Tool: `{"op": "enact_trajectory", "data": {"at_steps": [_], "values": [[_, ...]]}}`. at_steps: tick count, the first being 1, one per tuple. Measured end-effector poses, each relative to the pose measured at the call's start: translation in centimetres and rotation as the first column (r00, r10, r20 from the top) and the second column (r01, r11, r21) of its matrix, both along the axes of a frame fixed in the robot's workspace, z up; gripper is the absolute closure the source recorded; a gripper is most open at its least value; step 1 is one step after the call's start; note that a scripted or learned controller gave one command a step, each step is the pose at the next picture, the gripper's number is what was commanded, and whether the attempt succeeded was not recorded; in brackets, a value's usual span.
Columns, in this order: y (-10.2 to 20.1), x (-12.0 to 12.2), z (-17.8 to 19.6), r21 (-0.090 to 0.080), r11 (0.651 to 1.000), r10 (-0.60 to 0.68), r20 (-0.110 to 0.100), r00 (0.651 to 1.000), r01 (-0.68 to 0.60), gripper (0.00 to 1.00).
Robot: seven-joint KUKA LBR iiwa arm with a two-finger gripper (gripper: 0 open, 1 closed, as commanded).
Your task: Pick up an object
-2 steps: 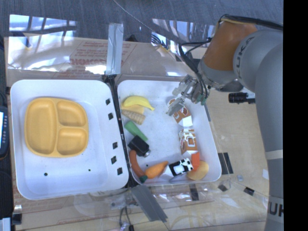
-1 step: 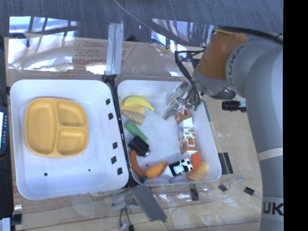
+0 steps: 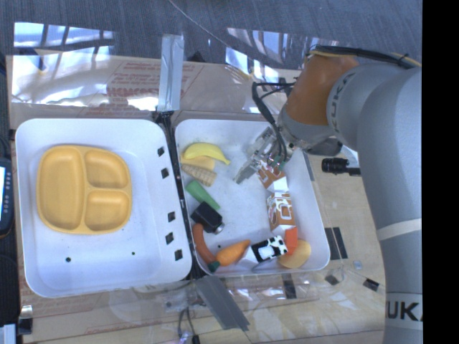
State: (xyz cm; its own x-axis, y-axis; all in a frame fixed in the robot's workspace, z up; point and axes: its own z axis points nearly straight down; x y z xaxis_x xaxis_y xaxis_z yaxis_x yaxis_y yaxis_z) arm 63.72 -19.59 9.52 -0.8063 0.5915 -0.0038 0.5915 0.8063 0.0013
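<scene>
My gripper (image 3: 259, 169) hangs low over the upper right part of the right bin (image 3: 237, 131), open, with nothing visibly between its fingers. One finger (image 3: 244, 175) points down and left over bare bin floor. A small red and white carton (image 3: 273, 175) lies right beside the other finger. Below it lies an orange and white carton (image 3: 280, 210). A banana (image 3: 204, 152) and a pale yellow wedge (image 3: 200, 170) lie to the gripper's left. Further down are a green piece (image 3: 198, 190), a black block (image 3: 206, 216), a carrot (image 3: 231, 252) and a cow-patterned carton (image 3: 270, 249).
The left bin (image 3: 143, 264) holds a yellow divided plate (image 3: 84, 188). A red sausage (image 3: 201, 244) and a tan round piece (image 3: 299, 254) lie along the right bin's lower edge. The grey arm (image 3: 373, 120) covers the bench to the right.
</scene>
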Motion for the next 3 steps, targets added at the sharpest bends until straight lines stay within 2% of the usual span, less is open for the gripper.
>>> {"op": "enact_trajectory", "data": {"at_steps": [1, 2, 3], "values": [[1.8, -3.5, -0.2, 0.001, 0.986, -0.167, -0.003, 0.986, 0.167, 0.0], [1.9, -3.4, 0.8, 0.001, 0.987, -0.16, -0.002, 0.987, 0.16, 1.0], [7.4, -13.1, 4.6, 0.002, 0.867, -0.499, -0.007, 0.867, 0.499, 1.0]]}}
